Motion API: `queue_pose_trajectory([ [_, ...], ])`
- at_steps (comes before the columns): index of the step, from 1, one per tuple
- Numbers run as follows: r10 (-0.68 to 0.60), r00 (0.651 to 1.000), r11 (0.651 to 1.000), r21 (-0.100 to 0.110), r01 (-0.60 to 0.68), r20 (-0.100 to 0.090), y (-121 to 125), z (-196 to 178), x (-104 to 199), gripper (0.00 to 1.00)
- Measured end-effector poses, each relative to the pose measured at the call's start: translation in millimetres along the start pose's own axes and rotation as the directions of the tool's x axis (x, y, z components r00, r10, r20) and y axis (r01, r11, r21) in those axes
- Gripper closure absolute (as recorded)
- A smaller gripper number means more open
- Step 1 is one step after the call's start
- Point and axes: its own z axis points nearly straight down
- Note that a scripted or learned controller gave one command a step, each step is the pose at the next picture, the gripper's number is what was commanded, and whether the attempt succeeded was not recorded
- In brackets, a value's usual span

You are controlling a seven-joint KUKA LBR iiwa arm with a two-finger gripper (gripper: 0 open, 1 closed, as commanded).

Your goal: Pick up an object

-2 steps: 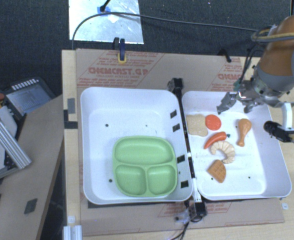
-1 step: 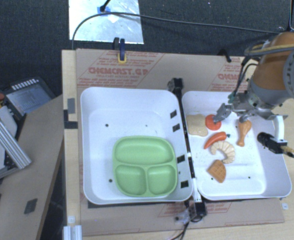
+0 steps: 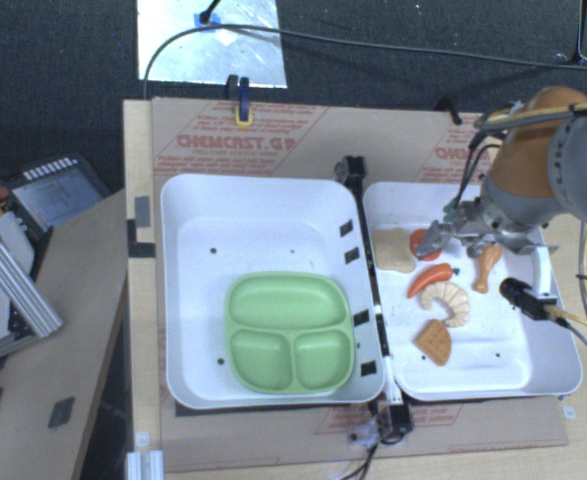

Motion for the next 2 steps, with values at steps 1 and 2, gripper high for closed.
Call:
queue_pose_trajectory([
  [1, -0.001, 1.000, 1.000, -0.005, 0.001, 0.001, 2, -13, 0, 1.00],
  [2, -0.002, 1.000, 1.000, -0.007, 0.002, 0.001, 7, -58, -2, 1.00],
])
